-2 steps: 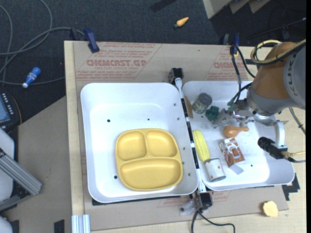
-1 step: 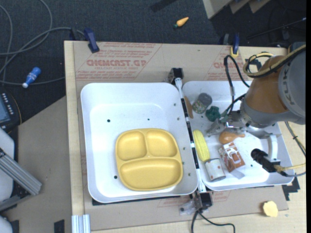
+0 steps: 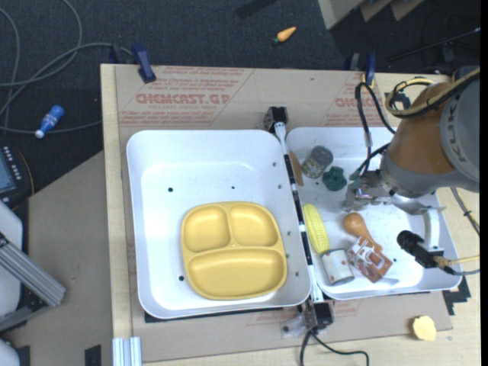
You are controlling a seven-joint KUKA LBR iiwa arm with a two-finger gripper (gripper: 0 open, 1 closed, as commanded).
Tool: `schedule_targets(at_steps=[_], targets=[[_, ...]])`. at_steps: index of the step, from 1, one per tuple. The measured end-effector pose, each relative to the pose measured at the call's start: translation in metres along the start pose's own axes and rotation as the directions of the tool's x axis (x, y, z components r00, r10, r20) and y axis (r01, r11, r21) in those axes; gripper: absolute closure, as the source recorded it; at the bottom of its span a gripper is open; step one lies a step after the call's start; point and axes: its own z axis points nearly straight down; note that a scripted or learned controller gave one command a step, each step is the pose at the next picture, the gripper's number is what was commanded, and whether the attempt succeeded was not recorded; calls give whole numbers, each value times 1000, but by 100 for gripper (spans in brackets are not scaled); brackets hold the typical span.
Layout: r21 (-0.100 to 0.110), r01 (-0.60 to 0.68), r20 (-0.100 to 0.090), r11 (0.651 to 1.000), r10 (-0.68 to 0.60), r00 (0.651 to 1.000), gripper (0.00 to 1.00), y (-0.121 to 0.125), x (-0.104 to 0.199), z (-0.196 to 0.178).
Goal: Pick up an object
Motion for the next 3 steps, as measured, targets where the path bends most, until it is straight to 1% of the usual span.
schedule_targets(at_steps=[1, 2, 3], targets=[[3, 0, -1, 1000, 0, 1000, 0, -1, 0, 1], [30, 1, -13, 1000, -1, 1000, 0, -24, 11, 18], [25, 1, -13, 1000, -1, 1000, 100, -22, 11, 7]])
